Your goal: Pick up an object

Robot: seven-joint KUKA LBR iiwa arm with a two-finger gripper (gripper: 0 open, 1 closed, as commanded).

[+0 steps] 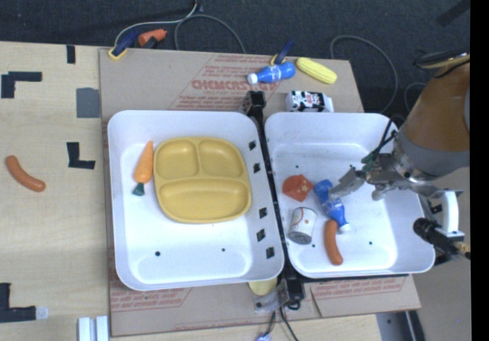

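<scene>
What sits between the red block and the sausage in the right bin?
In the camera view, the small can lies between the red block and the sausage, beside the blue bottle.

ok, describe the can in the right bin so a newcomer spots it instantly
Start at the right white bin, then go to its front left area beside the divider. The small can lies there on its side, white and silvery with a red mark. Its neighbours are an orange-red sausage, a blue bottle and a red lump.
</scene>
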